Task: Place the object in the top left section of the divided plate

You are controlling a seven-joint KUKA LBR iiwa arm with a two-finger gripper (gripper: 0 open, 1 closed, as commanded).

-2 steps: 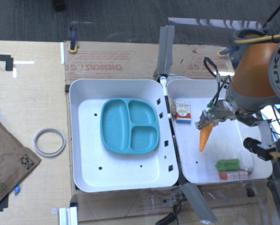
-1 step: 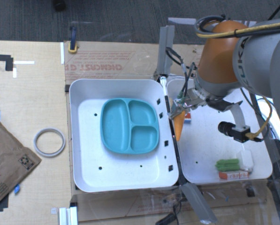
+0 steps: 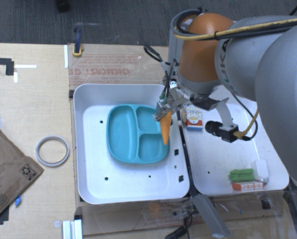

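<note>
The gripper (image 3: 164, 114) pinched the top of an orange carrot (image 3: 165, 129), which hung straight down from its fingers. Directly below lay the right rim of the teal divided plate (image 3: 119, 134), its target section just left of the tool.

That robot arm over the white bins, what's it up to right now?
The arm's gripper hangs over the right edge of the blue divided plate in the left bin, with an orange carrot-like object dangling from its jaws. The object hasn't been set in a section yet. A small carton and green item sit in the right bin.
</note>
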